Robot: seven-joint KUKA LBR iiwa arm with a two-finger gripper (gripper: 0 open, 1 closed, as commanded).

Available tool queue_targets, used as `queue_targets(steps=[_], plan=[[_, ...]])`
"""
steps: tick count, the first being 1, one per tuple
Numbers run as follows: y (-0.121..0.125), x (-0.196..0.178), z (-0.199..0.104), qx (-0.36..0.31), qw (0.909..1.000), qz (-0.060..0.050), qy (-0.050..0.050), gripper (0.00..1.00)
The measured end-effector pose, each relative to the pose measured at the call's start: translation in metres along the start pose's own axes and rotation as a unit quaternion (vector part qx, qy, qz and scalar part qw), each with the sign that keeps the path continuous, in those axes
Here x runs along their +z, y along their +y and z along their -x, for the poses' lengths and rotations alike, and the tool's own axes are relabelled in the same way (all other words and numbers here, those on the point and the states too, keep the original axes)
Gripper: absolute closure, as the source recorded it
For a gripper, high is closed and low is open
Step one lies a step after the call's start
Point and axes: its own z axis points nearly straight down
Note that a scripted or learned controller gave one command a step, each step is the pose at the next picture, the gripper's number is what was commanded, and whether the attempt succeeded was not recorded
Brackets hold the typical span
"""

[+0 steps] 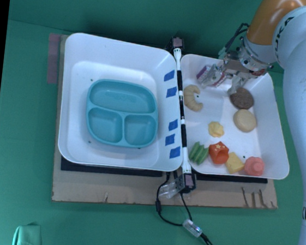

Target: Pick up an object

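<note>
My gripper [225,81] hangs low over the far end of the right bin [274,141], open, with bare bin floor between its fingers. A small purple item [203,72] lies just left of the left finger. A dark brown round patty [242,98] sits right below the right finger. Farther forward lie a tan croissant [193,97], a pale round cookie [245,120], a small yellow piece [216,129], green beans [198,152], a red pepper [218,152], a yellow wedge [234,162] and a pink piece [254,166].
The left bin [81,50] holds a teal divided plate [122,113]. A black-and-white bar with blue tape marks [179,108] runs between the bins. Cables [186,219] trail off the front of the cardboard base.
</note>
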Motion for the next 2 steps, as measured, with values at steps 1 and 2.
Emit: queue_targets(steps=[1,2], plan=[[-0.0005,0.0000,-0.0040,0.002,1.0000,0.000,-0.005,0.00],[-0.0006,0.0000,-0.0046,0.003,1.0000,0.001,-0.005,0.00]])
